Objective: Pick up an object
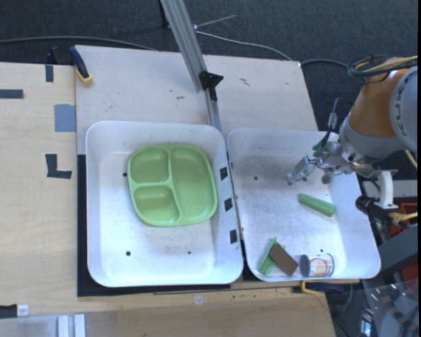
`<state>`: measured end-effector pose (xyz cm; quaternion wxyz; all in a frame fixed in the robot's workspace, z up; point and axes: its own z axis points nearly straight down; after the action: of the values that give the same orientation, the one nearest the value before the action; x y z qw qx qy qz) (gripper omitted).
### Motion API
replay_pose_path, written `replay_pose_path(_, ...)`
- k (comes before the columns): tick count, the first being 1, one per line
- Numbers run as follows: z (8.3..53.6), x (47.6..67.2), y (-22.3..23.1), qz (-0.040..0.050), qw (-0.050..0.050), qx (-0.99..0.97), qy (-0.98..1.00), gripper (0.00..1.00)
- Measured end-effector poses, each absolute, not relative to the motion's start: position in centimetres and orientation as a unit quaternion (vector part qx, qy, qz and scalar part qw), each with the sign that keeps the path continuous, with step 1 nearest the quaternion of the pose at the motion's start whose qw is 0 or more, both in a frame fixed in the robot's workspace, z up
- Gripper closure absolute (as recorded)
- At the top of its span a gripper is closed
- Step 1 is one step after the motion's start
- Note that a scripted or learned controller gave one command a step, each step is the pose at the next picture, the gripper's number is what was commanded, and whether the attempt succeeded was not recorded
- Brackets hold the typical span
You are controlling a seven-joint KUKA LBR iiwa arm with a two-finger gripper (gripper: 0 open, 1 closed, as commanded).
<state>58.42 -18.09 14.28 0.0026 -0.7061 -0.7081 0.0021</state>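
A: What is there for it to pick up?

B: The nearest thing is a small green stick-shaped block (316, 204), lying flat on the floor of the right-hand shallow white bin (266, 153), toward the bin's 3 o'clock side. It lies slanted, its long axis running from 10 o'clock to 4 o'clock.

A: And the gripper?

B: The metal two-finger gripper (299, 172) hangs over that same bin, at about 11 o'clock from the green block, near it but apart. Nothing sits between the fingers. Whether they are parted or closed, I cannot tell from here; they read as a blur of grey metal.

A: Anything else in that bin?

B: Along its 6 o'clock edge there is a little cluster: a flat green piece (267, 256) touching a brown rectangular block (283, 260), and just beside them at 3 o'clock a small cylindrical can with an orange-and-white label (318, 265), lying on its side.

A: The arm?

B: The grey arm with the orange band (376, 114) comes in from 3 o'clock, above the bin's rim.

A: And the other bin?

B: The left-hand white bin (105, 251) holds a light green plastic divided plate (172, 184) with three compartments, a bit above centre. Both bins sit side by side on the pale counter (140, 83), and a slanted metal rail (184, 30) runs in from 12 o'clock to the gap between them.
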Motion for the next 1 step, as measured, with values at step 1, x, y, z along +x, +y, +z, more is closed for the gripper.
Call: replay_pose_path(1,8.88,58.29,-17.99,0.0020,0.002,-0.706,-0.708,0.00)
